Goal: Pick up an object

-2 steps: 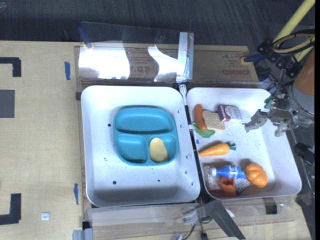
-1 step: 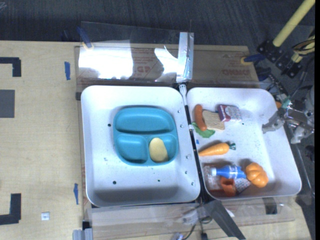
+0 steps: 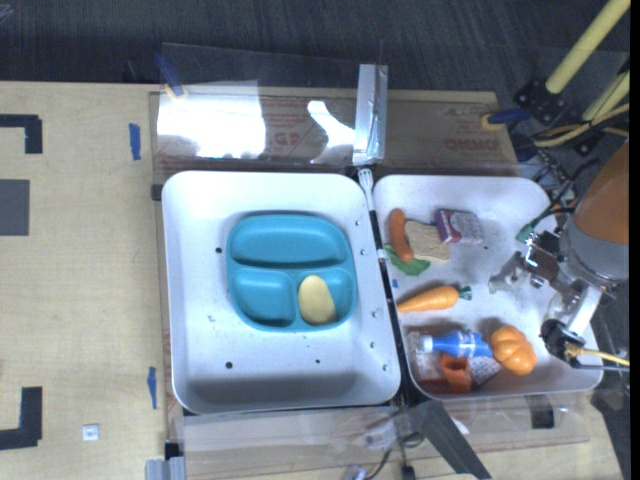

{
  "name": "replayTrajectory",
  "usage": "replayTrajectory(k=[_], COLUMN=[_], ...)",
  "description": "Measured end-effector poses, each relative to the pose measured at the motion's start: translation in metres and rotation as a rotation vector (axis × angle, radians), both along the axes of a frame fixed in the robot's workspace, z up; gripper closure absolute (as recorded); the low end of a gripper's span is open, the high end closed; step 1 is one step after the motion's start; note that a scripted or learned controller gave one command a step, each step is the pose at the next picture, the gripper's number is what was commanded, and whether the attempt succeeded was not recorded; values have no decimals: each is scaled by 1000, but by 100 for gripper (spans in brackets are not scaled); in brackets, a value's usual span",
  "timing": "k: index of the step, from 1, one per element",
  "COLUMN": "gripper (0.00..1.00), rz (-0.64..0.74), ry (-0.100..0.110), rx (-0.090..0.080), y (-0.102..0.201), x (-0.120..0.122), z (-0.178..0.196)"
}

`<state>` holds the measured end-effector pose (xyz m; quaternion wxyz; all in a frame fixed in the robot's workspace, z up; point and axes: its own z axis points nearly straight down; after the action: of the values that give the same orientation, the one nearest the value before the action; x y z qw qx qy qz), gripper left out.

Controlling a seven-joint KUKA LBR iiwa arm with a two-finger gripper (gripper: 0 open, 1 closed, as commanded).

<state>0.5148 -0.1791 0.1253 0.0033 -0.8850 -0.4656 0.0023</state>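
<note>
The right white bin (image 3: 500,190) holds several toy foods. A red sausage (image 3: 398,232) lies by a slice of bread (image 3: 425,240) and a purple packet (image 3: 458,225) at the back. A carrot (image 3: 430,298) lies in the middle. Along the front are a small orange pumpkin (image 3: 512,348), a blue bottle (image 3: 455,345) and a red piece (image 3: 455,373) in clear wrap. My gripper (image 3: 538,290) hangs over the bin's right side, just above and right of the pumpkin, with nothing visibly in it.
The left white bin (image 3: 190,298) holds a blue divided plate (image 3: 270,258) with a yellow oval object (image 3: 317,299) in one compartment. A low wall (image 3: 378,268) separates the bins. Cables and a yellow pole (image 3: 590,33) sit at the far right.
</note>
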Motion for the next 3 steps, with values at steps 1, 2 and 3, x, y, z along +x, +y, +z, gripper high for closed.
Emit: replayTrajectory(k=[1,2,3], gripper=[0,0,0], rz=[-39,-94,-540], ry=[-9,-20,-2], rx=[-3,-5,-5], y=[31,86,78], x=[19,118,89], z=[41,-31,-22])
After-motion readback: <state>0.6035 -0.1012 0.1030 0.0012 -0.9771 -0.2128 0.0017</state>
